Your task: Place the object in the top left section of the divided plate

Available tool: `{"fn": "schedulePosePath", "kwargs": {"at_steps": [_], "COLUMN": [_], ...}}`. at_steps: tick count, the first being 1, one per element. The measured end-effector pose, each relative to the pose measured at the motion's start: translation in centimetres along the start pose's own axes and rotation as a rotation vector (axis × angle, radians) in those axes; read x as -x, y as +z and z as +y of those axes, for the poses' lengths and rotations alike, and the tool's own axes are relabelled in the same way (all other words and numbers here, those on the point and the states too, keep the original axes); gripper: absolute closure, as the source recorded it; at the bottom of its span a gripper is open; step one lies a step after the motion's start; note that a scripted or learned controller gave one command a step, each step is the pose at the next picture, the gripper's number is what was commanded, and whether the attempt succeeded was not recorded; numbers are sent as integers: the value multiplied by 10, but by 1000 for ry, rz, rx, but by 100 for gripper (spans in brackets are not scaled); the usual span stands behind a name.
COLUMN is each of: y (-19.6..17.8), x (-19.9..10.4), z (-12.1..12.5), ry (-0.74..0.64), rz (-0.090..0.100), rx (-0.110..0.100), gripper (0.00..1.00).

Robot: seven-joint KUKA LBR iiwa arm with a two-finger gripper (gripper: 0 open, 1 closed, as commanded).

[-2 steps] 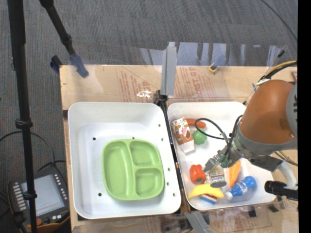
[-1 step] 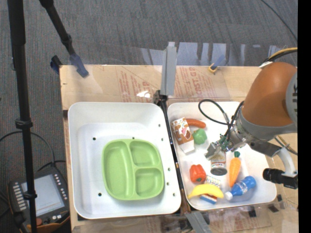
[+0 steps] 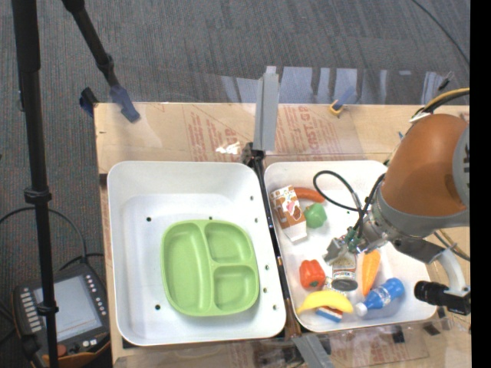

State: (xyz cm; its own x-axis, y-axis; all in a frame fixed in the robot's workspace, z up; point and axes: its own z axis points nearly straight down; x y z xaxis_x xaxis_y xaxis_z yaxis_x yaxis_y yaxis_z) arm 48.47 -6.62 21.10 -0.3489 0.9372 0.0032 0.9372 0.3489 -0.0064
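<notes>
Arm reaches into right bin (image 3: 280,176); gripper (image 3: 342,253) sits low amid toys — carrot (image 3: 370,271), red pepper (image 3: 311,274), banana (image 3: 325,303); grip state can't be told. Green plate (image 3: 209,267) lies in left bin (image 3: 138,198).

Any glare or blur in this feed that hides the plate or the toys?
Camera view: even lighting, soft shadows; the green divided plate is sharp and glare-free; reflections streak the clear panel behind the bins; the arm hides part of the right bin; the hand is small and indistinct.
</notes>
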Motion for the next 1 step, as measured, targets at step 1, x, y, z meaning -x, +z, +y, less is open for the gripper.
{"fn": "schedulePosePath", "kwargs": {"at_steps": [1], "y": [-39], "x": [-51], "z": [45], "ry": [-169], "rz": [-2], "rx": [2], "gripper": [100]}}
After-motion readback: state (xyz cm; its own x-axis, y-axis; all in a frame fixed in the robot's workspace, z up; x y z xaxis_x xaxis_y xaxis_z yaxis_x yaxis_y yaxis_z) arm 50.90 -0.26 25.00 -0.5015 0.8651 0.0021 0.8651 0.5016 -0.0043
